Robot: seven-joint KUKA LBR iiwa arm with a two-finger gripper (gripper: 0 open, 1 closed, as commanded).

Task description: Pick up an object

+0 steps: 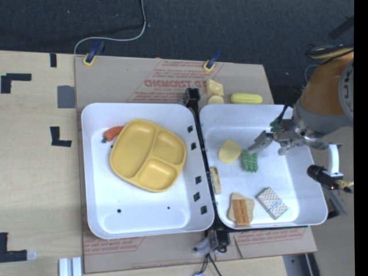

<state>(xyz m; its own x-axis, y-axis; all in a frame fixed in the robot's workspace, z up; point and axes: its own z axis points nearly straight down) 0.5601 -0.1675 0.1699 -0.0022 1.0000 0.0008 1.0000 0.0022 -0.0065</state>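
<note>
Nearest, in the right bin: a toast slice beside a small patterned box. Farther in, a green toy just beside a yellow lump. Over these, the gripper, fingers spread, pinching nothing, one finger close above the green toy. Left bin: yellow divided plate, carrot behind. Beyond the bins, a corn cob.
</note>
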